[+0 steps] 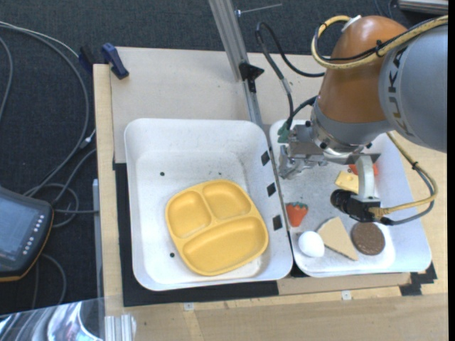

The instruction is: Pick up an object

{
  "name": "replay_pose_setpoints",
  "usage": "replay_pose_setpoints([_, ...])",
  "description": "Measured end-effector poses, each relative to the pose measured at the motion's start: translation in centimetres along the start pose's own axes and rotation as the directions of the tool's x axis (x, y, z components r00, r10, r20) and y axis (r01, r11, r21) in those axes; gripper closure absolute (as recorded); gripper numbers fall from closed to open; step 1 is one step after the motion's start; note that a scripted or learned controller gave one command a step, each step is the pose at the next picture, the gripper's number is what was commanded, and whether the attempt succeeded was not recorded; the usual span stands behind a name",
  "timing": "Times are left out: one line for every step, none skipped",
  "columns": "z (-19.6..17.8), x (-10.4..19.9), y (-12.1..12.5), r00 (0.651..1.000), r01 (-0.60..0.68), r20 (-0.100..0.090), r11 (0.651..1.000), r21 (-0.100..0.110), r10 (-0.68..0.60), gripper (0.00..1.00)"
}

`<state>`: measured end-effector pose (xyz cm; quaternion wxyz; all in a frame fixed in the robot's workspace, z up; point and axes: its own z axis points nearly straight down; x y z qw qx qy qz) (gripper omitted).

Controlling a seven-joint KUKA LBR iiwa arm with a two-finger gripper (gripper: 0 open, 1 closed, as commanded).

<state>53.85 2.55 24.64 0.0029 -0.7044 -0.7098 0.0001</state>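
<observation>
My gripper [290, 166] hangs over the far left part of the right bin [409, 190], close to the wall between the two bins. A toy strawberry [297, 212] lies just in front of it, apart from it. Further forward lie a white egg [310, 244], a tan wedge [338, 237] and a round brown cookie [368, 238]. A yellow cheese piece [348, 181] and something orange [353, 168] show partly under the wrist. I see nothing held by the gripper.
The left bin [149, 155] holds a yellow divided plate [215, 225]. A metal pole [231, 34] rises behind the bins. The big orange and grey arm [370, 77] covers the far right of the right bin.
</observation>
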Motion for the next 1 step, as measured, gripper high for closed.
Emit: replay_pose_setpoints([0.86, 5.78, -1.73, 1.000, 0.000, 0.001, 1.000, 0.001, 0.000, 1.00])
